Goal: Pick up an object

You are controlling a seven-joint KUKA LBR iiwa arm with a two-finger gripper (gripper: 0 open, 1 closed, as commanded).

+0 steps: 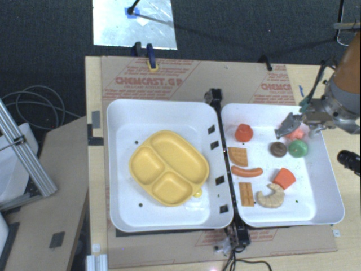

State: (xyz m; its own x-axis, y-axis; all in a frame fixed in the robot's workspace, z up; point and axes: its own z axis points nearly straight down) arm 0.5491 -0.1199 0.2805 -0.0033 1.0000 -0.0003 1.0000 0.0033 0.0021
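Left bin: holding 1 yellow divided tray.

Right bin: holding 8 loose pieces, namely 1 red-orange round piece, 1 brown round piece, 1 green round piece, 1 waffle, 1 sausage, 1 orange wedge, 1 cracker, 1 beige croissant.

Gripper: hanging over right bin's far right corner, pink piece lying under its fingers; opening and hold impossible to tell.

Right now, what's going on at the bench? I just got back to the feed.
The grey arm reaches in from the right, its claw low over the right white bin, by a pinkish piece and a green ball. I cannot tell whether it grips anything. Other toy foods lie loose there, such as a red sausage and a brown round piece. The left bin holds a yellow divided plate.
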